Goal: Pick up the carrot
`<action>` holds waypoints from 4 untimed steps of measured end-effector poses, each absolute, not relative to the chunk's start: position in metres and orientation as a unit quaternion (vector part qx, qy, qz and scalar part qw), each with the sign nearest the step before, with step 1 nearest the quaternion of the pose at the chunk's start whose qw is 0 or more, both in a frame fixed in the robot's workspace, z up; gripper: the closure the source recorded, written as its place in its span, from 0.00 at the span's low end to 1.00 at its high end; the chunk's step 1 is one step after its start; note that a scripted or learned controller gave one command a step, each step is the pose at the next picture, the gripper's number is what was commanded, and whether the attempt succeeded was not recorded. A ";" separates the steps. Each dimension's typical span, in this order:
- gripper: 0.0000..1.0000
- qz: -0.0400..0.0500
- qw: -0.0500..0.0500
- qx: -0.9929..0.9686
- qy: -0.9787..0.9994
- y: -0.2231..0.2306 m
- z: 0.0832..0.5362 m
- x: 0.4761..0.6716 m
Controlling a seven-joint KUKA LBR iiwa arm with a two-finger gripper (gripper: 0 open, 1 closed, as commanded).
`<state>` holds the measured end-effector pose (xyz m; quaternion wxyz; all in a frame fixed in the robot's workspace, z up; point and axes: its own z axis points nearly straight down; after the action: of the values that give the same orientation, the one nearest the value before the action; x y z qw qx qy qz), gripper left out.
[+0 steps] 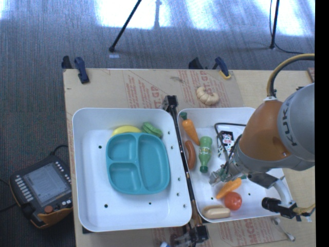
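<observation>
Two carrots sit in the right bin [241, 112]; gripper [220, 175] hovers touching the lower carrot [228, 188], lined up to grab. Finger spread: cannot tell.

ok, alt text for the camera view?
Grey-and-orange arm's gripper is low in the right white bin, beside an orange carrot, red tomato and green bottle. The left white bin holds a teal divided tray.

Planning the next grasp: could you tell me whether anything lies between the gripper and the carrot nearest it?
Nothing visible does: the gripper hangs right beside that carrot, and the tomato lies on the carrot's far side.
</observation>
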<state>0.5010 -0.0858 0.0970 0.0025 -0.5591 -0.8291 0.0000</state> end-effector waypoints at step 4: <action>0.00 0.000 0.002 -0.437 -0.900 -0.094 0.105 0.527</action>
<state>0.5265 -0.0942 0.1054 0.0021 -0.4367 -0.8996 0.0004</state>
